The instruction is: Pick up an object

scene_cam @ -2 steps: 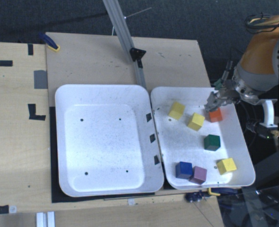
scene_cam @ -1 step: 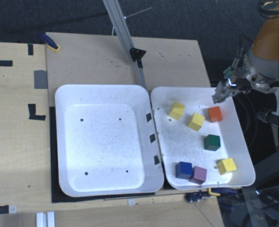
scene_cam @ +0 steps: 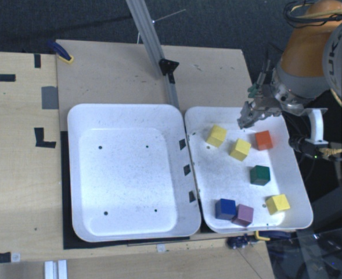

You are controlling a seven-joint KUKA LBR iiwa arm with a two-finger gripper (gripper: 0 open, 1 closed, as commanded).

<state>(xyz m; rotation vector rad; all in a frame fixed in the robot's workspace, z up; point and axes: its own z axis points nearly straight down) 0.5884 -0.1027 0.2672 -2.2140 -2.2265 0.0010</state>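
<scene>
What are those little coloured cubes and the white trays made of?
The cubes, such as the orange cube and the green cube, look like painted wood or solid plastic: flat matt colour, crisp edges. The white bins look like moulded plastic, with rounded corners and a slight sheen. None of this is certain.

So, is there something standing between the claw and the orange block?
Nothing visible does. The claw hangs over the right bin, near its top edge, and the orange block sits just beside it with bare bin floor between. The nearest yellow block lies off that line.
</scene>
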